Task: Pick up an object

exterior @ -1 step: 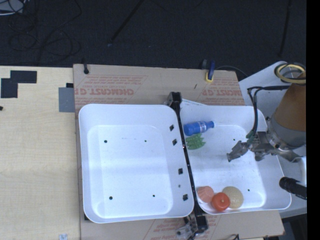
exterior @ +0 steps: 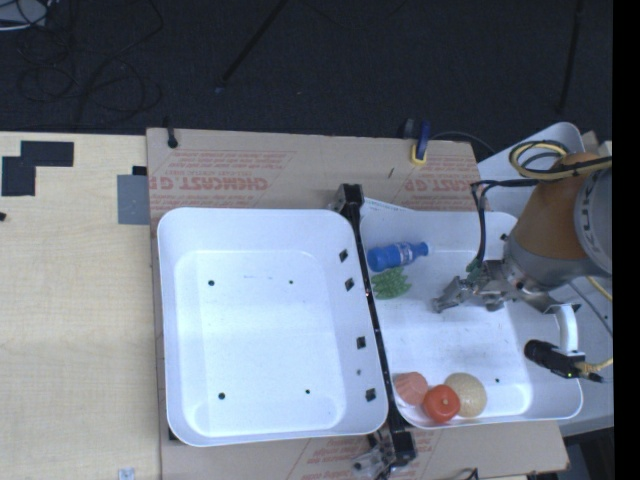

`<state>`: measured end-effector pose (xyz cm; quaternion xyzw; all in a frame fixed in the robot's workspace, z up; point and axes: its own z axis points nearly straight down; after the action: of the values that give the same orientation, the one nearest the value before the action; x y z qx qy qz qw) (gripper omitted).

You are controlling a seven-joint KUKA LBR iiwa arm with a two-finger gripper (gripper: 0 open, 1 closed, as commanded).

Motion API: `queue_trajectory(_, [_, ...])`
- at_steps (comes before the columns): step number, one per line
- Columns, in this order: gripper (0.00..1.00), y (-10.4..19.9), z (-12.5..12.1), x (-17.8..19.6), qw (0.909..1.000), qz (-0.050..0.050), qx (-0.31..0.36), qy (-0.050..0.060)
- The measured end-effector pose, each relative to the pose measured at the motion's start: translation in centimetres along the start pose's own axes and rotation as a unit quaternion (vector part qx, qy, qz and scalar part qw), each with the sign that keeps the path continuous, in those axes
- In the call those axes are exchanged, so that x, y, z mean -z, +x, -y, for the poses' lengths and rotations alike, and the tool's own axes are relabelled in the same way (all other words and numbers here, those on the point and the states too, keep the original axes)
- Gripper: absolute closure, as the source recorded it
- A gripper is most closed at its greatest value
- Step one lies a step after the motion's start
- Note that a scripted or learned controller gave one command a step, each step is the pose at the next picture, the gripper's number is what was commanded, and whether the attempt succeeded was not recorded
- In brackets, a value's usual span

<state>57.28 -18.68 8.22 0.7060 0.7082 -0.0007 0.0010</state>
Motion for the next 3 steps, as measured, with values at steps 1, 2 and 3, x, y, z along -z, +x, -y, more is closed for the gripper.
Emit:
queue_trajectory(1, [1.0,-0.1,0.2,1.5,1.0,-0.002,-0.003,0.002])
queue_trajectory(2, [1.0,9.8,1.8,10.2,1.0,-0.003,0.003,-0.001])
queue_trajectory(3, [1.0,17.5,-0.3,10.6,1.0,-0.003,0.003,0.001])
